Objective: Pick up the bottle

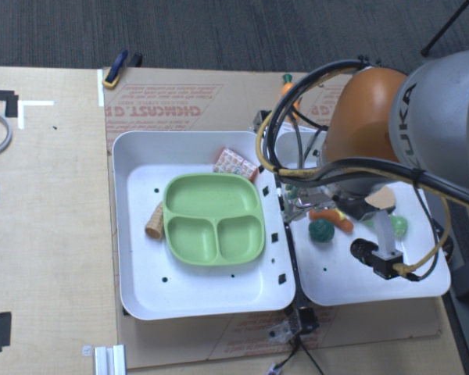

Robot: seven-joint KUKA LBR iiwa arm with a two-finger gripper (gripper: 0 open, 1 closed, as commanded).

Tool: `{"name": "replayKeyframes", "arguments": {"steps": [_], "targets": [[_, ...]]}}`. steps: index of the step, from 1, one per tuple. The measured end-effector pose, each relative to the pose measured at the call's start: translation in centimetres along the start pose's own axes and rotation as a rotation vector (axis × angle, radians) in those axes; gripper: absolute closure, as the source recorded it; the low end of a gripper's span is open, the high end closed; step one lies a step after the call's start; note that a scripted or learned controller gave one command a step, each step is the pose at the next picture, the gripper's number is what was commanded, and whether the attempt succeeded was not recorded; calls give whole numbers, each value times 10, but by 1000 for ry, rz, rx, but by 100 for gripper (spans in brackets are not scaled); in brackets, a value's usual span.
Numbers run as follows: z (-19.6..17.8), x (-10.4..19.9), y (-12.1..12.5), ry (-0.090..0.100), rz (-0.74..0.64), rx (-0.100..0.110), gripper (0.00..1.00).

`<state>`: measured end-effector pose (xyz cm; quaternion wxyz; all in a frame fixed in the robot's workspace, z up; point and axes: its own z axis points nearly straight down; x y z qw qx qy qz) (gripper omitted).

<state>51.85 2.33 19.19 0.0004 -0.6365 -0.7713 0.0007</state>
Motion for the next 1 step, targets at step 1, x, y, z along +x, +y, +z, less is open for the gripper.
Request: {"name": "replayKeyframes", "arguments": {"steps": [1], "targets": [[-28,75,-28,0,66,1,100]]}}
